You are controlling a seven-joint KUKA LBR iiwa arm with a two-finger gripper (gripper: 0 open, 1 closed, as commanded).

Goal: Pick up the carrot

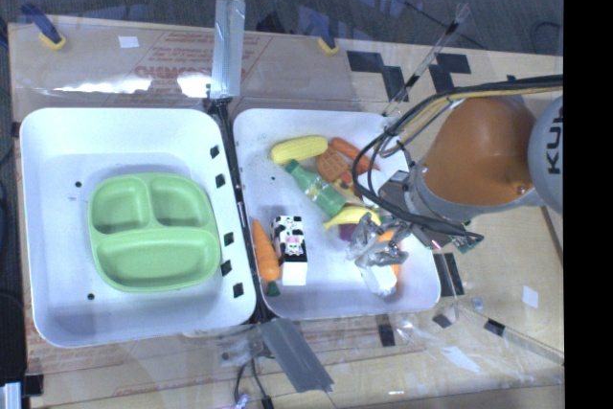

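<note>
A: What lies in the right bin [251,134] around the arm?

B: At the far side there is a corn cob [298,148], and just right of it an orange ridged piece [334,168] and a sausage-like piece [349,151]. A green bottle [316,188] lies slanted below the corn, and a banana [346,216] is just beside the bottle's near end. A small carton with cow spots [290,249] stands nearer to us, left of the middle.

A: And the left bin [43,134]?

B: It holds a green plate with three sections [151,234].

A: Where is the carrot [264,254]?

B: It lies along the left wall of the right bin, near side, with its green end pointing toward us. The carton is just beside it, on its right.

A: And the claw [381,259]?

B: It is low over the near right part of the same bin, above a white object [382,278] with a bit of orange beside it. How far it is open I cannot tell, nor whether it has anything. The carrot is well apart from it, to the left, and the carton stands between them.
</note>
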